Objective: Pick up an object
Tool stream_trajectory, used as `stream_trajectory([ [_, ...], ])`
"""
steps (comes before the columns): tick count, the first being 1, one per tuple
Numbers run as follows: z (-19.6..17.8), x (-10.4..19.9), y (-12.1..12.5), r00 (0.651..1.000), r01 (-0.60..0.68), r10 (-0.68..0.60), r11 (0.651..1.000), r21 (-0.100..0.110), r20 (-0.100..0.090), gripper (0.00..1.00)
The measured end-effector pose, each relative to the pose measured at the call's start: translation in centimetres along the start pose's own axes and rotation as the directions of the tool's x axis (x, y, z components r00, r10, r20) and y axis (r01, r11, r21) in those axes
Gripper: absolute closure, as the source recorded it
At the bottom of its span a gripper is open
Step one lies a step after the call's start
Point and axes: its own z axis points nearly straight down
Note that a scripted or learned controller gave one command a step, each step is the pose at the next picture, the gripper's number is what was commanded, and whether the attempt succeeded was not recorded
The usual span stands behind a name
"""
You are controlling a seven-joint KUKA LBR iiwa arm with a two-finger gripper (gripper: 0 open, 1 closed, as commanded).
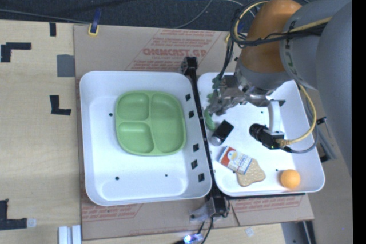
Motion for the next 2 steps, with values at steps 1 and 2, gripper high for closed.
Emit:
stream_trajectory([
  [1, 0.5, 5.2, 0.8, 1.000, -0.001, 0.001, 1.000, 0.000, 0.000, 1.00],
  [2, 0.8, 11.0, 0.9, 1.000, 0.002, -0.002, 1.000, 0.000, 0.000, 1.00],
])
